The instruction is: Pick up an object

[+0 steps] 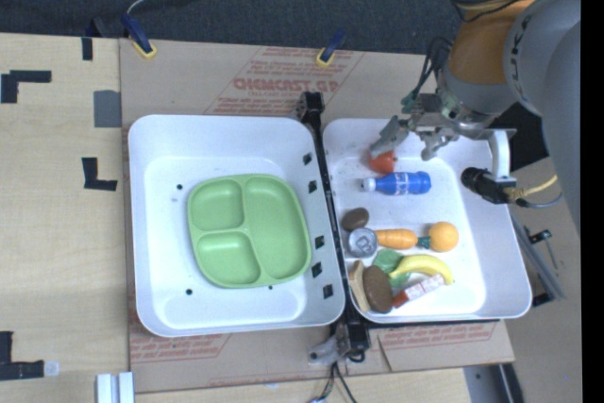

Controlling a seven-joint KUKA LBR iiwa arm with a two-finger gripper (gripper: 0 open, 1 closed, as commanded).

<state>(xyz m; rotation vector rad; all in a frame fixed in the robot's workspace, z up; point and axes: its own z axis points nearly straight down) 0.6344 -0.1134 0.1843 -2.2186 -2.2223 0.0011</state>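
Note:
My gripper (409, 144) hangs over the far end of the right bin (491, 252), its two fingers spread open with nothing between them. The left finger (385, 142) stands just above a small red object (382, 163). A blue bottle (402, 184) lies on its side just in front of the gripper. Further forward are a carrot (396, 239), an orange fruit (442, 236), a banana (422, 270), a metal can (362, 243) and a brown round item (355, 219).
The left bin (156, 203) holds a green divided plate (248, 229). A green item (389, 258), a brown oval thing (377, 289) and a red-and-white item (416, 293) crowd the right bin's front corner. A black divider (321, 193) separates the bins.

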